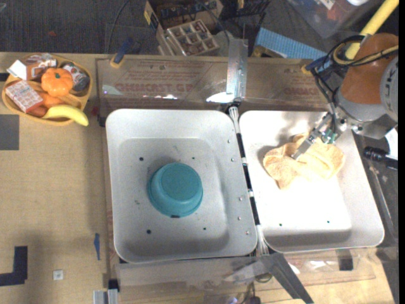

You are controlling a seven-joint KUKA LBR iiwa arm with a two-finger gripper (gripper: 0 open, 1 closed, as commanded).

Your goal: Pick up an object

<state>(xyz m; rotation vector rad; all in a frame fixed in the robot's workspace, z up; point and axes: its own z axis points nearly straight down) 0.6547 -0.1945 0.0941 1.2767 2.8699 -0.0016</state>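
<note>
- Where the gripper (pixel 314 138) dips into the right bin (pixel 316 214), it sits over the tan cloth's (pixel 304 162) upper edge.
- Cloth sprawls left and below it, long axis roughly sideways.
- Finger state: cannot tell.

arm (pixel 373 75) cut by right edge | fingers (pixel 314 138) blurred, gap unreadable
</note>
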